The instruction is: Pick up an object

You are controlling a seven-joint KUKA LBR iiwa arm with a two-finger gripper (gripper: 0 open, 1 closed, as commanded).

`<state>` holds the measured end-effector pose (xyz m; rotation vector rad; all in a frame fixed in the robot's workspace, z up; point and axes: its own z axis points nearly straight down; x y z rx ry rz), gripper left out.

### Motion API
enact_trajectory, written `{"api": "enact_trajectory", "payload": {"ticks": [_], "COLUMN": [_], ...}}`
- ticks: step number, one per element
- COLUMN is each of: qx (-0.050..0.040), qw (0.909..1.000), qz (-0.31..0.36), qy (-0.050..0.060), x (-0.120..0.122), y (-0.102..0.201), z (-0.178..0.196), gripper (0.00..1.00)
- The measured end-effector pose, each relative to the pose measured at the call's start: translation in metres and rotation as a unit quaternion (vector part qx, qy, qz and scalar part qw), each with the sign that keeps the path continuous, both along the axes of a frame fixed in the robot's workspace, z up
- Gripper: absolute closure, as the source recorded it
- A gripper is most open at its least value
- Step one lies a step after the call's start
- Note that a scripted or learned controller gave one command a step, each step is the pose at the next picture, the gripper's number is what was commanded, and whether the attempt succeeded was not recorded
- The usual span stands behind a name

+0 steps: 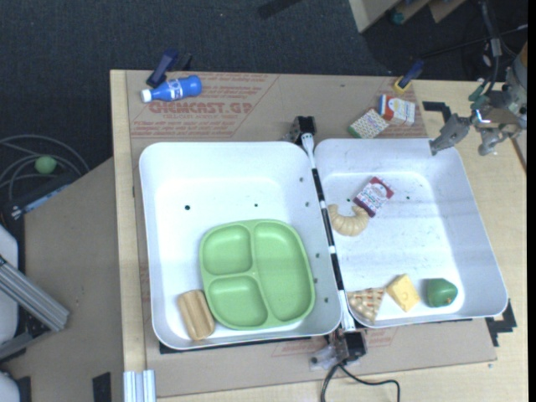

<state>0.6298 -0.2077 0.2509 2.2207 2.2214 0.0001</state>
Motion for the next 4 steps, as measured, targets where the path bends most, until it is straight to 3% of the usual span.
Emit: {"api": "enact_trajectory", "payload": {"ticks": [1,2,3,4], "qx": [0.0008,0.0013,-0.0011,-0.0024], "qw": [1.0,1.0,1.0,1.0], "qz": [0.001,0.0,0.0,0.0], "qy": [0.001,0.002,-0.005,-0.008], "x": [-0.007,0.019,0.001,0.002], "y": [0.047,0.096,0.092,0.092], "z": [-0.058,-0.123,-0.161,-0.149], "gripper": [0.0,0.0,0.0,1.0]}}
